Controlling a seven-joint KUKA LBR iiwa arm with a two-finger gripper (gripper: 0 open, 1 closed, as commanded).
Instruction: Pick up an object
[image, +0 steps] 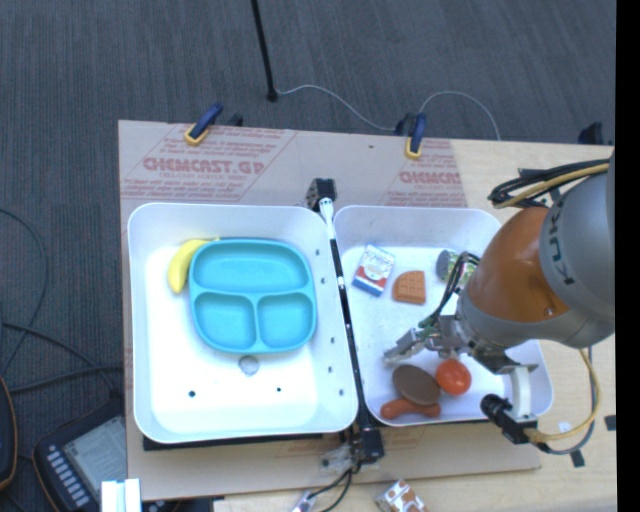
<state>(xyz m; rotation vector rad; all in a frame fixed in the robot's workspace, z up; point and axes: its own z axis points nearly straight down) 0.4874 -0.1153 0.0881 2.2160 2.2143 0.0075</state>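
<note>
Table (200, 150) bearing two white bins, left bin (160, 400) holding blue divided tray (253, 295) beside banana (181, 263), right bin (420, 222) containing arm with jaws (415, 343), state indeterminate, above brown object (414, 384), red ball (453, 377), waffle piece (409, 287), small packet (373, 270).

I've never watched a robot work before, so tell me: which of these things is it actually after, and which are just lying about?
Likely part of the job, near the hand in the right bin:
- brown oval piece
- red-orange ball
- waffle-like piece
- small printed packet

Just lying about, in the left bin:
- blue divided plate
- banana
</note>
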